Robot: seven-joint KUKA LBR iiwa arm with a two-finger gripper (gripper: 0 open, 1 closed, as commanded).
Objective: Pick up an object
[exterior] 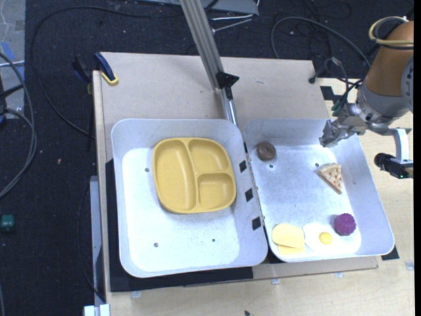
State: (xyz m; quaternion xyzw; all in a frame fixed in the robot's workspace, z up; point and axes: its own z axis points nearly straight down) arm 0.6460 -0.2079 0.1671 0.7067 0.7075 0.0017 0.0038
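End effector (331, 137) hangs over the right bin's (289, 133) far right corner; whether it is spread or pressed together I cannot tell. Just below lies a pizza slice (331, 176), then a purple ball (344, 224), a fried egg (320, 237), a yellow piece (288, 236) and a brown lump (266, 151). A yellow divided plate (194, 175) sits in the left bin (131, 242).

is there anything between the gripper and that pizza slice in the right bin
Nothing visible does. The gripper sits over the far right part of the right bin, and the pizza slice lies just nearer the camera with bare bin floor between them. The brown ball lies well off to the side.
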